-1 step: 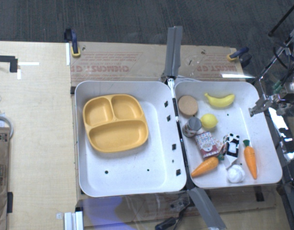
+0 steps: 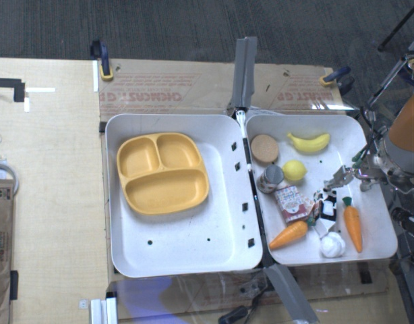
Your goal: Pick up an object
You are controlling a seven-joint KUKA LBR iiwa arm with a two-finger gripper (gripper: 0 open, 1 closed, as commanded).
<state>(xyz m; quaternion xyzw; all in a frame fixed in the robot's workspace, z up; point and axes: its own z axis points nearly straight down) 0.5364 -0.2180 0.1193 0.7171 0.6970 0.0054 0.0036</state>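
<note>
The right bin (image 2: pixel 366 138) holds a yellow banana (image 2: pixel 309 142), a lemon (image 2: pixel 294 171), a round brown disc (image 2: pixel 265 148), a small grey can (image 2: pixel 271 177) and a red packet (image 2: pixel 292 204). It also holds two carrots (image 2: pixel 288 235) (image 2: pixel 353 227), a white garlic bulb (image 2: pixel 332 246) and a small black-and-white item (image 2: pixel 327 205). My gripper (image 2: pixel 343 177) reaches in from the right, low over the bin's right half. It sits just above the black-and-white item and right of the lemon. I see nothing held in it.
The left bin (image 2: pixel 119 248) carries a yellow divided plate (image 2: pixel 162 173) in its upper left part. A grey divider (image 2: pixel 245 73) stands between the bins at the back. Clamps (image 2: pixel 335 78) and cables lie at the right edge, near the arm (image 2: pixel 402 133).
</note>
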